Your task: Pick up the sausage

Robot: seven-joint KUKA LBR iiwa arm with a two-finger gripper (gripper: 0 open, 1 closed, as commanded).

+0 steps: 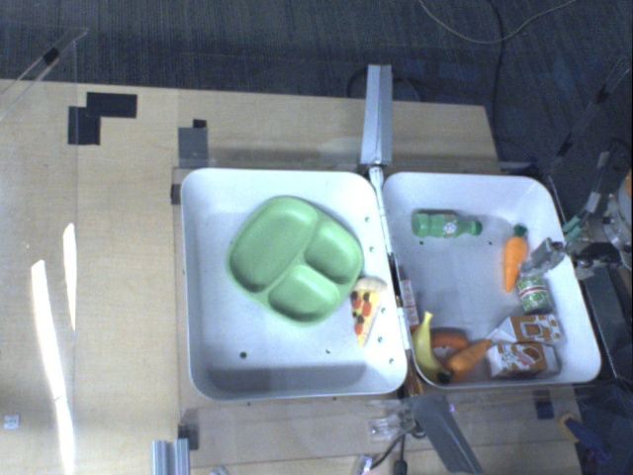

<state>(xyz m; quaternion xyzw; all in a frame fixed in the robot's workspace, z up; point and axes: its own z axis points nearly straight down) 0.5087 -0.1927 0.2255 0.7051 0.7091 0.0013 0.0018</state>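
Note:
The sausage (469,355), an orange-brown stick with a dark end, lies at the front of the right bin (450,280). It sits between a yellow banana (423,345) and a brown-and-white carton (524,352). My gripper (547,255) reaches in over the right bin's right side. It hangs just above a small green-labelled can (533,293) and next to an orange carrot (514,257). The gripper is well back and to the right of the sausage, with nothing seen in it.
A green bottle (446,226) lies at the back of the right bin. A reddish round piece (448,339) sits against the sausage. The left bin (213,295) holds a green divided plate (297,257) and a pizza slice (366,305) near the divider.

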